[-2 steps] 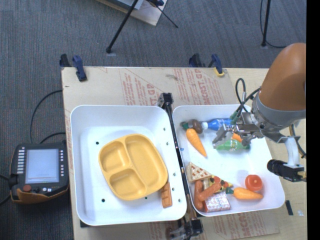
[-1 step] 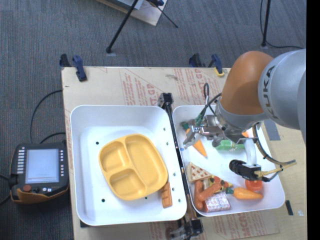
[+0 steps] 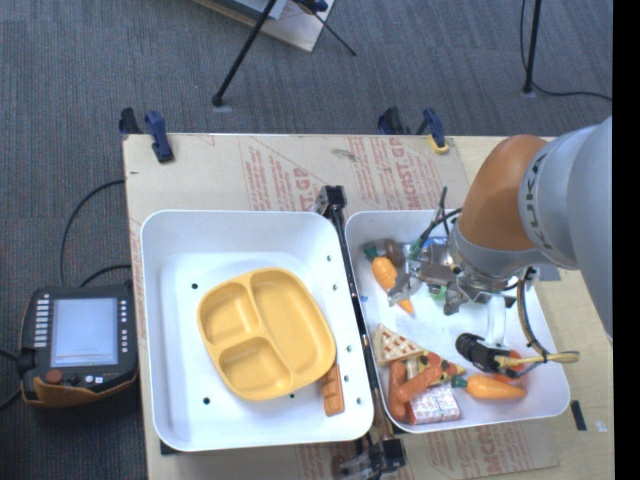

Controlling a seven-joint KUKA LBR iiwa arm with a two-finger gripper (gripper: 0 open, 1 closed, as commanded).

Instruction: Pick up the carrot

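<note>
Bins, two white ones, lie side by side. The claw (image 3: 428,286) hangs low in the right bin (image 3: 556,393), toward its far end. The carrot (image 3: 385,272) lies in this bin just beside the claw, on the side toward the other bin. Closer to the camera than the claw lie a triangle waffle (image 3: 397,346), red sausages (image 3: 414,378), a small red and white box (image 3: 433,405) and an orange toy food (image 3: 495,388). The left bin (image 3: 160,268), well apart from the claw, holds a yellow plate (image 3: 265,333) with three parts and a brown bar (image 3: 333,391) by the wall. The arm (image 3: 510,208) hides the right bin's far corner. I cannot tell if the claw is open or closed, or if it has hold of anything.
</note>
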